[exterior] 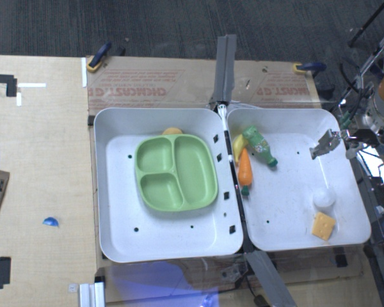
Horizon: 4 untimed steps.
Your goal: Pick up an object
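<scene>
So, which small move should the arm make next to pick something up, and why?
Probably move the tool toward the near side of the right bin and lower it over the white ball. The tool hangs near the bin's right wall holding nothing, and the ball lies closest, apart from the cheese wedge.

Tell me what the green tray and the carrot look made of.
Green tray: probably moulded plastic, matte, with an even pale green colour and rounded compartment walls. Carrot: likely a plastic toy, smooth, uniformly orange and slightly shiny; too small to be sure.
</scene>
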{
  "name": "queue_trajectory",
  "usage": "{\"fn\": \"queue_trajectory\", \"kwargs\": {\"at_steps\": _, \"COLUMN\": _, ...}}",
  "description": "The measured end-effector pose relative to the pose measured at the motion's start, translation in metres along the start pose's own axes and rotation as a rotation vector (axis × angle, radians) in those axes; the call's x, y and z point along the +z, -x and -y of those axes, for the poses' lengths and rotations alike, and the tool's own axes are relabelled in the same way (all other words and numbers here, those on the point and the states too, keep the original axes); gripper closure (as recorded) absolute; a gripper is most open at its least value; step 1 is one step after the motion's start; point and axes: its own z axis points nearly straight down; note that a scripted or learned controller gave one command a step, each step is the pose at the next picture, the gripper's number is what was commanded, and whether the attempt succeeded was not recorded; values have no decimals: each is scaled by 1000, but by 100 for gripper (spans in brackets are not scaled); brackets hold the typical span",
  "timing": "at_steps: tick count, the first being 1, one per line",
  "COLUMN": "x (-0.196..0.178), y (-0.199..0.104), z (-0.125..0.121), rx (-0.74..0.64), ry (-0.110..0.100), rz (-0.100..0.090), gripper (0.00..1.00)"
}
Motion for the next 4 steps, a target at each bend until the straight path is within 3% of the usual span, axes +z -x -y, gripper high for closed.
{"fn": "queue_trajectory", "kwargs": {"at_steps": 1, "x": 148, "y": -76, "z": -35, "rx": -23, "ry": 3, "rz": 0, "gripper": 0}}
{"fn": "queue_trajectory", "kwargs": {"at_steps": 2, "x": 140, "y": -74, "z": -34, "rx": -19, "ry": -1, "rz": 0, "gripper": 100}}
{"fn": "queue_trajectory", "kwargs": {"at_steps": 3, "x": 49, "y": -118, "z": -100, "rx": 132, "ry": 1, "rz": 2, "gripper": 100}}
{"fn": "queue_trajectory", "kwargs": {"at_steps": 4, "x": 49, "y": -112, "z": -83, "rx": 36, "ry": -1, "rz": 1, "gripper": 100}}
